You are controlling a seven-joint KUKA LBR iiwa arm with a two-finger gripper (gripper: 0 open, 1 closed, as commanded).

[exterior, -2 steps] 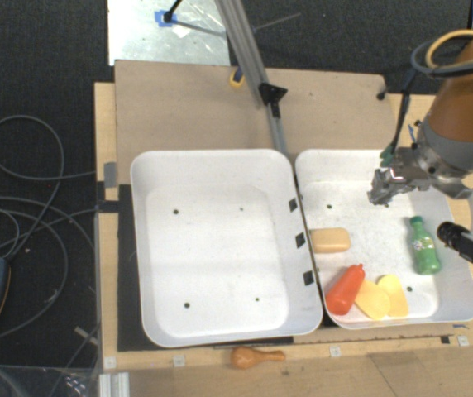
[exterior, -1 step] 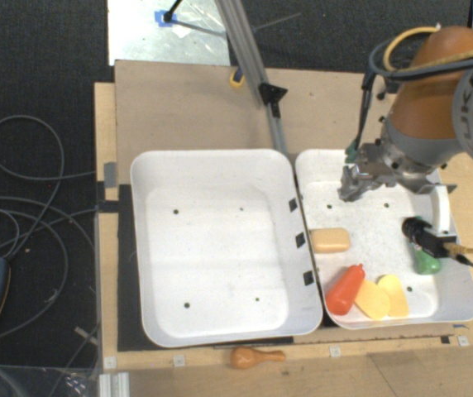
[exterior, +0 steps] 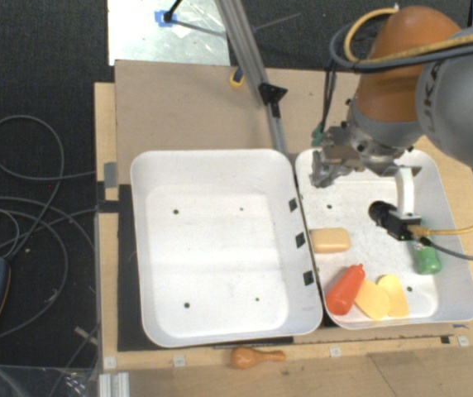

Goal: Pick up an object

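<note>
Progress: I judge the pick not yet made | gripper [exterior: 326,172] hangs over the right bin's [exterior: 456,222] far-left corner, grip state unclear to me | tan block [exterior: 330,240], red bottle [exterior: 345,289], yellow pieces [exterior: 383,298], green item [exterior: 427,260] all lie in that bin | left: descend, grasp, lift.

The arm's pincer [exterior: 326,165] hangs over the far left part of the right bin [exterior: 460,284]. Nearer in that bin lie a tan block [exterior: 330,240], a red bottle [exterior: 346,289], two yellow pieces [exterior: 383,298] and a green object [exterior: 427,260].
</note>
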